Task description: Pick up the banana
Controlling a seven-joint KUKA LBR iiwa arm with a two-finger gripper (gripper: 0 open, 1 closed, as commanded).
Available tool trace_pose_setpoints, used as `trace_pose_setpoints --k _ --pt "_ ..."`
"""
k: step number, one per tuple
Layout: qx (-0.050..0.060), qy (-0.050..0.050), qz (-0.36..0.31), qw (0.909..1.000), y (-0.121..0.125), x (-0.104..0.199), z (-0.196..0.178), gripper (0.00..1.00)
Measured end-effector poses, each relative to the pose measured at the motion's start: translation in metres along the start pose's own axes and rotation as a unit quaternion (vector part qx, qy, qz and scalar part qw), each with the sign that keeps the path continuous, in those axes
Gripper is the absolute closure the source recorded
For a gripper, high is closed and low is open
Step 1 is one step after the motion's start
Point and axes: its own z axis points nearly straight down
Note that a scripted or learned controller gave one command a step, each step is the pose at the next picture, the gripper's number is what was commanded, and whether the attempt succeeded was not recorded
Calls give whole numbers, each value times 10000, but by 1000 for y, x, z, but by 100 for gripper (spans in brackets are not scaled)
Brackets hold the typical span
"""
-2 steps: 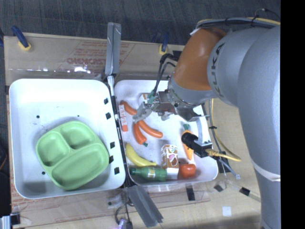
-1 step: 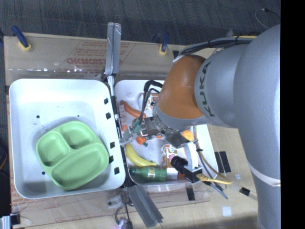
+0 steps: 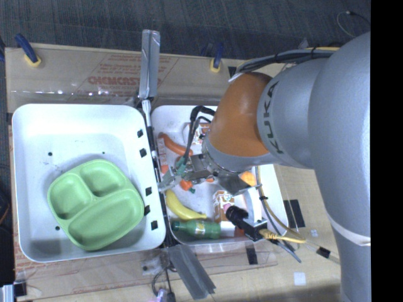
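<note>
The yellow banana (image 3: 182,208) lies in the right bin (image 3: 165,115), near its front left corner, curving from the left wall toward the middle. My gripper (image 3: 181,173) hangs low in the same bin, just behind the banana's upper end and close to the left wall. The orange wrist band and grey arm cover much of the bin behind it. Nothing yellow shows at the gripper's tip.
A green bottle (image 3: 198,229) lies along the right bin's front wall, just below the banana. An orange carrot-like item (image 3: 174,146) and small packets (image 3: 223,201) sit around the gripper. The left bin (image 3: 38,124) holds a green divided plate (image 3: 96,203).
</note>
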Motion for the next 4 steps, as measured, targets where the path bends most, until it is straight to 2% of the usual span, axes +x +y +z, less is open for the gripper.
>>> trace_pose_setpoints --k 1,2,3,4 --pt "-4 3 -559 9984 -29 -81 62 0" --pt "-14 1 -220 9998 33 -30 -8 0" --pt "3 -1 -94 10000 -12 32 0 0" --pt "-13 -3 197 9998 -24 -44 0 0"
